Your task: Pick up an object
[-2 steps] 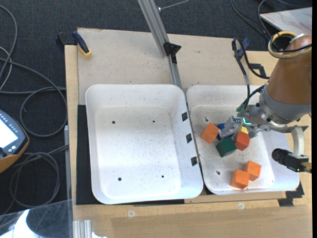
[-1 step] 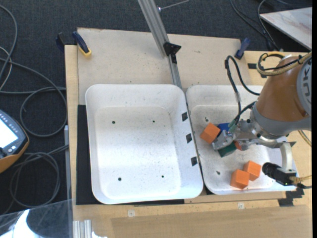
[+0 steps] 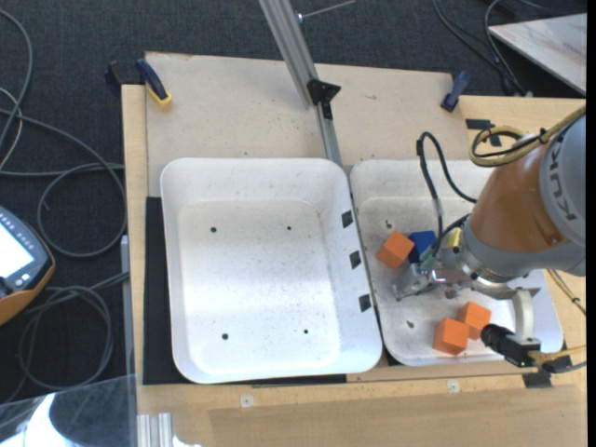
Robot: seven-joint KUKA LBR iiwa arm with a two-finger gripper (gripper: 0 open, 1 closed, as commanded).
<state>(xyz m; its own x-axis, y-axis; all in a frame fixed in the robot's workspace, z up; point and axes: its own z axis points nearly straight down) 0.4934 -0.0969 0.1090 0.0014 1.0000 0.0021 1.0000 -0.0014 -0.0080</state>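
Note:
In the right bin [image 3: 410,343], an orange block [image 3: 396,249] lies beside a blue block [image 3: 425,242] near the bin's middle. Two more orange blocks [image 3: 453,336] [image 3: 477,316] rest close together by the front rim. My gripper [image 3: 416,283] hangs low over the bin floor, just below the blue block and to the right of the upper orange block. The bulky orange and grey wrist [image 3: 507,231] covers the right part of this bin. I see nothing held by the gripper.
The left bin [image 3: 186,277] is wide and white, with raised rims. A slanted metal pole [image 3: 298,54] crosses the back of the bench. Blue clamps [image 3: 154,79] [image 3: 454,89] grip the bench's rear edge. Cables [image 3: 438,170] loop off the arm.

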